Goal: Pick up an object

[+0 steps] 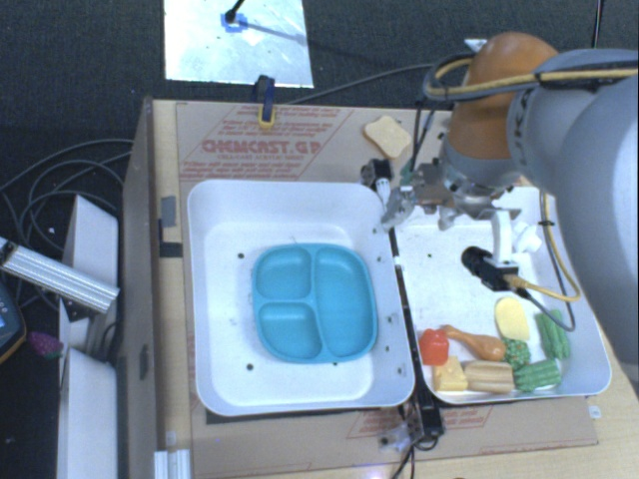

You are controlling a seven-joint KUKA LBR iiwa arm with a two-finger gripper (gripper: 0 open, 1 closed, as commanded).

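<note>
My gripper (399, 203) hangs over the far left corner of the right bin (589, 372), close to the wall shared by the two bins. Toy food lies clustered at that bin's near edge: a red pepper (433, 347), an orange drumstick (477, 343), a yellow cheese wedge (451, 376), a tan bread roll (489, 375), green broccoli (516, 353), a green pod (540, 374), a yellow lemon piece (512, 318) and a green pickle (552, 334). All of them lie well short of the gripper, toward the front, and nothing shows in its grasp.
The left bin (225, 267) holds a blue divided plate (314, 301). A tan bread slice (387, 136) lies on the cardboard behind the bins. The grey arm (569, 118) covers the right bin's far right corner.
</note>
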